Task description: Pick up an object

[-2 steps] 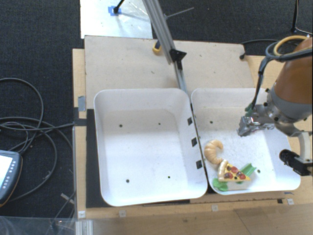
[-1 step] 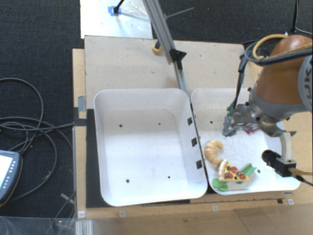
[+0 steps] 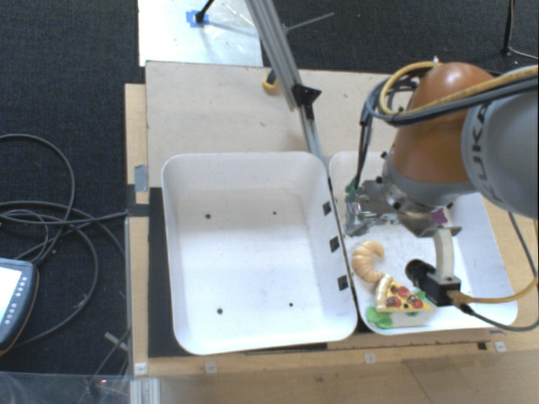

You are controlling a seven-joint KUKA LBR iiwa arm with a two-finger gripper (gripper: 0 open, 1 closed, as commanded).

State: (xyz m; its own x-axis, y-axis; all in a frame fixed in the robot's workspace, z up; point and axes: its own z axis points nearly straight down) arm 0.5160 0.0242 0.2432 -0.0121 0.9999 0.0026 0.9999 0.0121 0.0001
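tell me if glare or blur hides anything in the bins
Camera view: even, soft light, mild washout on the left bin; croissant and pizza slice read sharp in the right bin; the arm's bulk, not blur, hides the gripper fingers.

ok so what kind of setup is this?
Likely a robotics lab bin-picking bench: a grey-and-orange arm over two white bins, toy croissant and pizza slice as test objects, loose cables on dark carpet.

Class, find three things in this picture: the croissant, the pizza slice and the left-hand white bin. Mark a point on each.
croissant (image 3: 367, 258): camera view, middle of its curved body.
pizza slice (image 3: 400, 297): camera view, centre of the topping.
left-hand white bin (image 3: 244, 251): camera view, bare floor of the bin.
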